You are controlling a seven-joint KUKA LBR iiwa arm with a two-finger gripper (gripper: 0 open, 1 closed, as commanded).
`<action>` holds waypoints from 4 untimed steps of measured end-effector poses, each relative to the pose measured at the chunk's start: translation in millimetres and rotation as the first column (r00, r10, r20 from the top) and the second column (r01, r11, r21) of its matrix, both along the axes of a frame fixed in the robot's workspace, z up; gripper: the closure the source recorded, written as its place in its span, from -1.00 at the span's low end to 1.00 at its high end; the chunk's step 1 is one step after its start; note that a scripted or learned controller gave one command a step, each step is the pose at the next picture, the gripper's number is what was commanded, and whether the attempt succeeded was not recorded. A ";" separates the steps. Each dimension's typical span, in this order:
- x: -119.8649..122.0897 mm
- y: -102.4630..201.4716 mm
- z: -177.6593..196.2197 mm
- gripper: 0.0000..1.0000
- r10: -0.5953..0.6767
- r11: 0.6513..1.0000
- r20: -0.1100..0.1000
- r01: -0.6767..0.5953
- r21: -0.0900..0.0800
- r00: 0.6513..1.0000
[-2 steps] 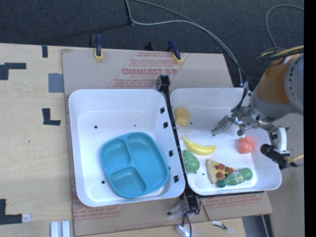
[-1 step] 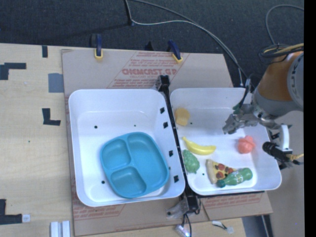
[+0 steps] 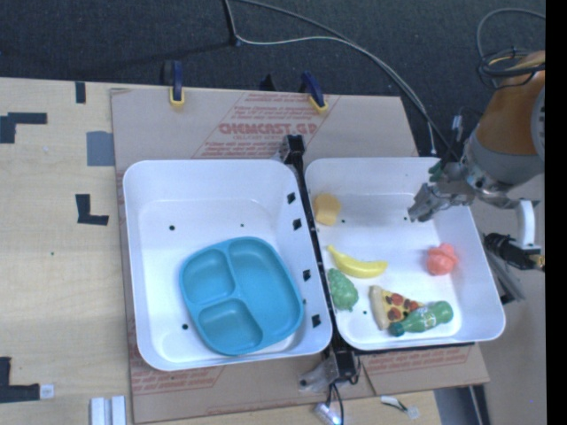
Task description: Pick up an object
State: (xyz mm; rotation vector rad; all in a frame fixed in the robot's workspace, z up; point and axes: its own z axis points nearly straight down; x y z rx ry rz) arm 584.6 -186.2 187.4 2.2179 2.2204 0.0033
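Arm: the gripper hangs over the far right part of the right bin, reaching in from the right side; the low slant of the wrist suggests a descent toward the bin floor.

Jaws: too small and dark to read, so whether they stand wide or narrow cannot be told; nothing is visible between them.

Candidates for the pick: 6 toys lie in the right bin, all apart from the jaws.

Nearest: the pink toy lies just below and slightly right of the jaws, near the bin's right wall.

Level with the jaws: the yellow block sits well to their left, by the divider.

Further off: the banana, the green toy, the pizza slice and the green bottle cluster below and left of the jaws, crowded together, which would likely make a clean grasp harder.

Left bin: holds a blue divided tray, far left of the jaws.

Progress: judged from the bare jaws, no object is picked yet.
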 end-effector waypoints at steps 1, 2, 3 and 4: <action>0.8 0.1 52.5 1.00 -0.001 1.000 0.000 0.001 0.000 1.000; 4.8 50.9 39.9 1.00 0.003 1.000 -0.005 -0.003 0.002 1.000; -3.2 104.6 38.8 1.00 0.003 1.000 -0.004 -0.003 0.002 1.000; 6.3 156.8 46.6 1.00 0.003 1.000 -0.004 -0.003 0.001 1.000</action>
